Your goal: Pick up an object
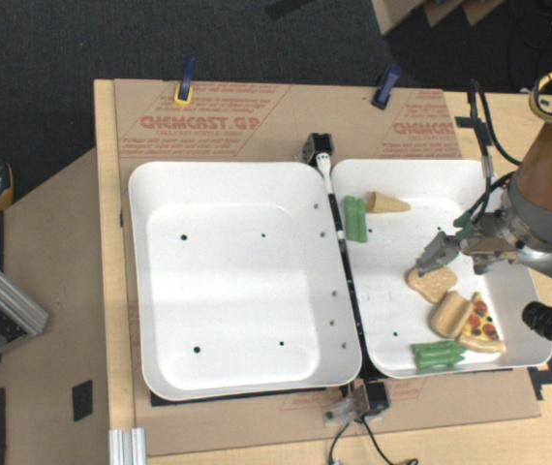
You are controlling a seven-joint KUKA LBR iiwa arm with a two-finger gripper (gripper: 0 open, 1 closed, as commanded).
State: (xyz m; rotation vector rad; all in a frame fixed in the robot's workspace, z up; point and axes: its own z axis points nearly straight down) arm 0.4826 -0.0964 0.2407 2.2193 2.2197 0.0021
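Note:
The right bin [402,177] holds several toy foods. A tan toast slice [432,282] lies in the middle, with a bread roll [447,314] and a pizza slice [480,326] just in front of it. A green piece [438,356] sits at the front wall, a green block [354,219] by the left wall, and a cone [385,202] near the back. My gripper [455,260] hangs open just above the toast's far edge, with nothing between its fingers.
The left bin [160,260] stands beside the right one, with a black divider rail [339,250] between them. Both rest on a cardboard sheet [257,114] held by clamps. Cables [479,134] run along the right bin's far corner.

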